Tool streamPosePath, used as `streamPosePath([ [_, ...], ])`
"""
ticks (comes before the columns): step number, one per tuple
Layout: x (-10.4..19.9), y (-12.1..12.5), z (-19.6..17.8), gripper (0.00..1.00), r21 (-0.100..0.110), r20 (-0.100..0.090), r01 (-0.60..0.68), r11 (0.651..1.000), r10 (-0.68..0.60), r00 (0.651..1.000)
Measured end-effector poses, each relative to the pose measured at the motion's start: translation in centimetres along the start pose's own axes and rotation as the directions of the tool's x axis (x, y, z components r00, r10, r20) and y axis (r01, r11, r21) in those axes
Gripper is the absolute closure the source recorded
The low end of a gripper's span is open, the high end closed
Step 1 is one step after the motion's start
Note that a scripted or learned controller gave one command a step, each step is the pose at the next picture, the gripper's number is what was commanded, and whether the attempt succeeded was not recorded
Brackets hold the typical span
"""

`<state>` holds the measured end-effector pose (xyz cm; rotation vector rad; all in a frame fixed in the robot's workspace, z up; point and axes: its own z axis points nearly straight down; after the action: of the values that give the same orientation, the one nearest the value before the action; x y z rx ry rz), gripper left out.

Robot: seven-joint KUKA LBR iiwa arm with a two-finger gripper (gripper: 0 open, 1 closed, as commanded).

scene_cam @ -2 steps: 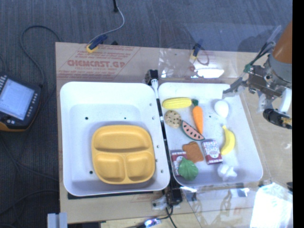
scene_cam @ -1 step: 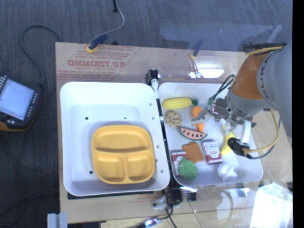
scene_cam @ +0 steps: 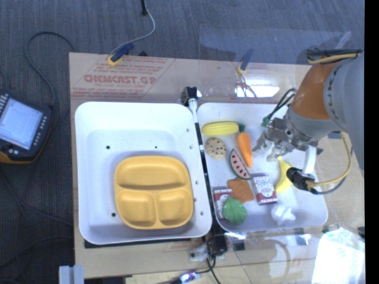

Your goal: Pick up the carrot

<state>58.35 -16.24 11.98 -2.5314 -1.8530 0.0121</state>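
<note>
The orange carrot (scene_cam: 244, 148) lies in the right bin (scene_cam: 314, 218), near its back, with its green end toward the far wall. My gripper (scene_cam: 269, 148) hangs just to the right of the carrot, low over the bin floor and apart from it. It is open, and nothing is between its fingers. The grey arm with its orange band (scene_cam: 314, 93) comes in from the right.
Around the carrot lie a corn cob (scene_cam: 220, 128), a cookie (scene_cam: 216, 148) and a watermelon slice (scene_cam: 239, 164). A banana (scene_cam: 284, 176), a red carton (scene_cam: 263, 189) and a green vegetable (scene_cam: 234, 210) lie nearer the front. The left bin (scene_cam: 95, 123) holds a yellow divided plate (scene_cam: 154, 191).
</note>
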Motion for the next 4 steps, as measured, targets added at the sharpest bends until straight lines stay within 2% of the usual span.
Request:
streamPosePath([
  [1, 1.9, -5.3, 2.5, 1.00, -0.013, -0.003, -0.035, 0.999, 0.035, 0.999],
  [2, 6.0, -8.0, -6.4, 1.00, -0.005, -0.005, -0.347, 0.938, 0.347, 0.938],
  [3, 15.9, -8.1, -6.2, 1.00, 0.001, -0.003, -0.412, 0.911, 0.412, 0.911],
  [4, 10.4, -11.2, -6.2, 1.00, -0.002, 0.000, 0.141, 0.990, -0.141, 0.990],
])
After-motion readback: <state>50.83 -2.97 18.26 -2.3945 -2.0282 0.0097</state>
